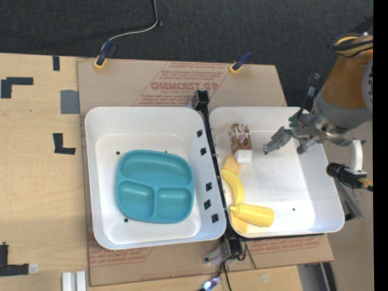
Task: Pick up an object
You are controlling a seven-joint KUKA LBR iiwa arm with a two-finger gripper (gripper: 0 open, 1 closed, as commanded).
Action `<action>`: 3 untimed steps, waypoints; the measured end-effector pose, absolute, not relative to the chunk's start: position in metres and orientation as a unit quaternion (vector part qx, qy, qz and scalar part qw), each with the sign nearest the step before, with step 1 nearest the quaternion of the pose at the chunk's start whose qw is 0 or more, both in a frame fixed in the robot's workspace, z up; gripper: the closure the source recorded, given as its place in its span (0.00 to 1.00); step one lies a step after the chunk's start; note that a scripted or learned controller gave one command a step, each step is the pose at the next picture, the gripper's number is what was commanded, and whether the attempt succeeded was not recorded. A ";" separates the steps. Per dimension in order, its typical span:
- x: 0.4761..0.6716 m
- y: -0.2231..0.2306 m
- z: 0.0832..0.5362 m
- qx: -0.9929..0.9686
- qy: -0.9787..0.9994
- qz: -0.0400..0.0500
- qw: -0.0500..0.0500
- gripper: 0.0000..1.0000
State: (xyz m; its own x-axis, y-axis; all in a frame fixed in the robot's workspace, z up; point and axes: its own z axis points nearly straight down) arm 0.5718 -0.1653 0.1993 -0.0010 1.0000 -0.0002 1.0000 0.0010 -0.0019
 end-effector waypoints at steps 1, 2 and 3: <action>0.647 -0.185 0.217 -0.706 -0.709 -0.001 -0.002 0.00; 0.590 -0.164 0.232 -0.707 -0.707 0.001 0.001 0.00; 0.670 -0.096 0.180 -0.705 -0.710 -0.001 -0.002 0.00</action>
